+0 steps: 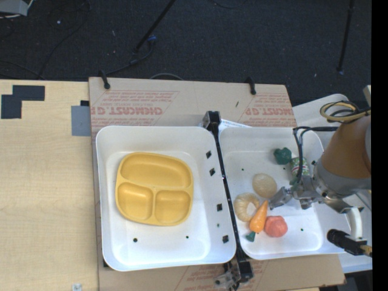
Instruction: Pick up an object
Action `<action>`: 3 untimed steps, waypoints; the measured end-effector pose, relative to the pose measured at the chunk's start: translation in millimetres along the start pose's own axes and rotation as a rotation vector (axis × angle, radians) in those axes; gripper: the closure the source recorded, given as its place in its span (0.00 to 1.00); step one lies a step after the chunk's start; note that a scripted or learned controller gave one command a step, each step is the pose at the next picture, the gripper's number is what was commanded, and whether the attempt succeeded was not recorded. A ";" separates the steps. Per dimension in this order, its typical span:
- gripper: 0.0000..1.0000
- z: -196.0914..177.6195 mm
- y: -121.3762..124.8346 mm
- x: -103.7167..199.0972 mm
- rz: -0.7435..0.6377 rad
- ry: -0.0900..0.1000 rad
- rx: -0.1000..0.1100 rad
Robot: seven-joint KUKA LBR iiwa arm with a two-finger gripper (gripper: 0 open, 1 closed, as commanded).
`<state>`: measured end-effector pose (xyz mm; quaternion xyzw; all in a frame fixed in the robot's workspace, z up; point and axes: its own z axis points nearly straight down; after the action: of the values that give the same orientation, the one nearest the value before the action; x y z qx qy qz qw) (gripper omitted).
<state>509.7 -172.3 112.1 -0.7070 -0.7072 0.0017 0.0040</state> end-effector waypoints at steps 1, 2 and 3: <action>0.00 25.5 0.0 0.5 0.001 -0.002 -0.005; 1.00 13.5 0.6 -0.2 0.003 -0.002 -0.006; 1.00 -32.5 7.6 4.4 -0.002 -0.003 -0.009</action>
<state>517.5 -168.0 144.5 -0.7064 -0.7078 -0.0004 -0.0003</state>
